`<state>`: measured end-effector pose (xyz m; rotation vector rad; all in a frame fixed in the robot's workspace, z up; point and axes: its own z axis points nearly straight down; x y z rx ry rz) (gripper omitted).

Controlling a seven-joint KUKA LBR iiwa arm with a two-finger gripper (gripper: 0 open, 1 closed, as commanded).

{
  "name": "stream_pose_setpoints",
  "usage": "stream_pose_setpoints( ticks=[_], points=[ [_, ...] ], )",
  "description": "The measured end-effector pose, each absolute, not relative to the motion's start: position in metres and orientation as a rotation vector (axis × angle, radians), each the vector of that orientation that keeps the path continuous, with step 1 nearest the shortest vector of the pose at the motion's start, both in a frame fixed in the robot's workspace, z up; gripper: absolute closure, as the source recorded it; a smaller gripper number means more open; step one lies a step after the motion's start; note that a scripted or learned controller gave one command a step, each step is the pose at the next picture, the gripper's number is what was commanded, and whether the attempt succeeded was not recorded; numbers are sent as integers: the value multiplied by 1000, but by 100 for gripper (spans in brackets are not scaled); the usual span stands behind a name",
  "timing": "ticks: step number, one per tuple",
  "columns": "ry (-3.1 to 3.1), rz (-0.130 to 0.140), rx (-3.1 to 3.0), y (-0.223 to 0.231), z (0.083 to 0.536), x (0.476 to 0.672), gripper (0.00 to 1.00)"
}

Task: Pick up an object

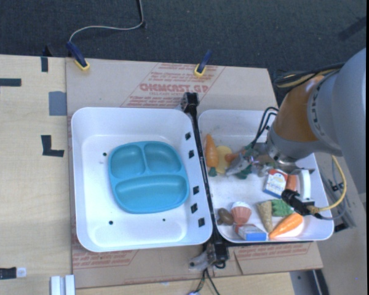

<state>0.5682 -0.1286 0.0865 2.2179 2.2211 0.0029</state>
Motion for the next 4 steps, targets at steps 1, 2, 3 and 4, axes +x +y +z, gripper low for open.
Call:
stream_pose_setpoints(
  ticks=[1, 2, 3, 4],
  points=[
    [2209, -18, 2220, -108, 88, 608, 0],
    [2217, -1, 2216, -106, 86, 637, 0],
    [2220, 2, 2217, -124, 86, 642, 0],
    [2220, 0, 2219, -122, 86, 648, 0]
  ],
)
